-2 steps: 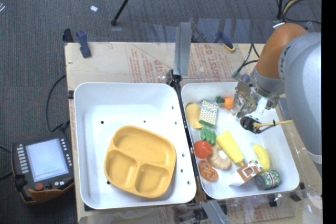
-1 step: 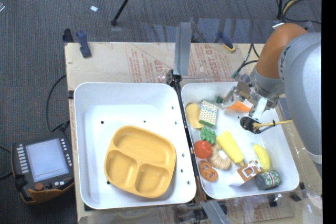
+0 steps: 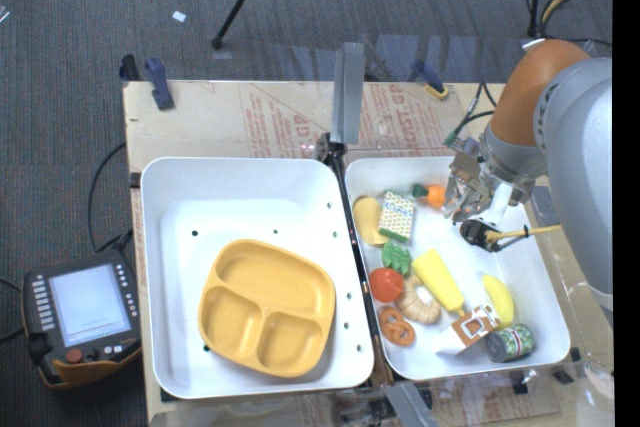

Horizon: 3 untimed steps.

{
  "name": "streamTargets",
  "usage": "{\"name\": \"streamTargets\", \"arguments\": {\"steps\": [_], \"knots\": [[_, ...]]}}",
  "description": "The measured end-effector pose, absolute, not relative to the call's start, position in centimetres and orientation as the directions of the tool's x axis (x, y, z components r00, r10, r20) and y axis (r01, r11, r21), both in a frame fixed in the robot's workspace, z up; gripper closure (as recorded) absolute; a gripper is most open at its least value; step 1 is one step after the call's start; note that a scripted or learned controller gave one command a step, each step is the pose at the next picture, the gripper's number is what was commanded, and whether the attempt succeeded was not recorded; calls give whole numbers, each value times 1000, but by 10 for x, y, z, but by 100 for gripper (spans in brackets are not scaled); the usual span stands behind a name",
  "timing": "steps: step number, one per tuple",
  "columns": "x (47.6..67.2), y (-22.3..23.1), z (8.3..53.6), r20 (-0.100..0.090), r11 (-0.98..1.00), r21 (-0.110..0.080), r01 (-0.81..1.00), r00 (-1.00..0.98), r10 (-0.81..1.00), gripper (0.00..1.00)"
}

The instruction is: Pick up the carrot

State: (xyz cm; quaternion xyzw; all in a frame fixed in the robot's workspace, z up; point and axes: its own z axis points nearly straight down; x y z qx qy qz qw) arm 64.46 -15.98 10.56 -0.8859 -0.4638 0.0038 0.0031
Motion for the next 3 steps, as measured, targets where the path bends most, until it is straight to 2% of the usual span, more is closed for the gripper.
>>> {"name": "streamTargets", "arguments": {"steps": [1, 2, 3], "knots": [[644, -159, 105, -4, -569, -10, 823, 569, 823, 0], [642, -160, 84, -4, -798, -17, 602, 798, 602, 0], [643, -160, 94, -5, -794, -13, 608, 794, 608, 100]]}}
